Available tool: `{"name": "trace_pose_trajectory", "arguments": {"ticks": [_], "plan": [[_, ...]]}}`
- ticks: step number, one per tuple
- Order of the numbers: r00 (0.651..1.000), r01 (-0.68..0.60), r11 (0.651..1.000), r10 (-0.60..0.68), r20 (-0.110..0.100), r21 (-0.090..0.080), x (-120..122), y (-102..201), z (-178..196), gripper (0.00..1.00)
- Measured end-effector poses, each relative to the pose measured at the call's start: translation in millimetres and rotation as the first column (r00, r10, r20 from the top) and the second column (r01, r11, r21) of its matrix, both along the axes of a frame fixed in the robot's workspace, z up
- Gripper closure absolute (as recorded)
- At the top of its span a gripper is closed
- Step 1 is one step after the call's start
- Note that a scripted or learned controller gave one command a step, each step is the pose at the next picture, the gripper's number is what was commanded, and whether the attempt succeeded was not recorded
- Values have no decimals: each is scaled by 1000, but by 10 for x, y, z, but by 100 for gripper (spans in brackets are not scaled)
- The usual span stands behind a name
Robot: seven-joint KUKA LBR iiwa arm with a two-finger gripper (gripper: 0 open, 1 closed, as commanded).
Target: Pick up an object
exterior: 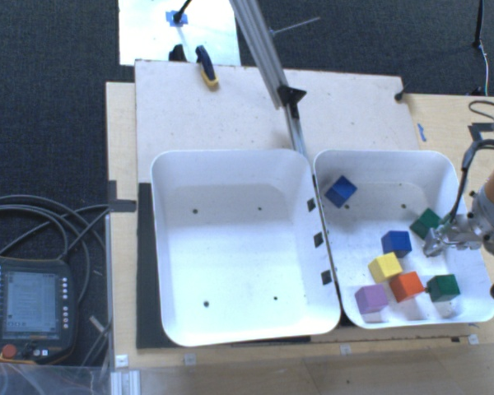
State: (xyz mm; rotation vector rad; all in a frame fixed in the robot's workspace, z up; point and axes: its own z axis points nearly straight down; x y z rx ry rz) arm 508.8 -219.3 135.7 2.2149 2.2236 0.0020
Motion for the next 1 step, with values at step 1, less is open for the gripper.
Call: {"name": "trace_pose_trajectory", "arguments": {"ticks": [1], "plan": [[1000, -2, 1000, 2, 5, -2, 94, 59, 579, 100]]}}
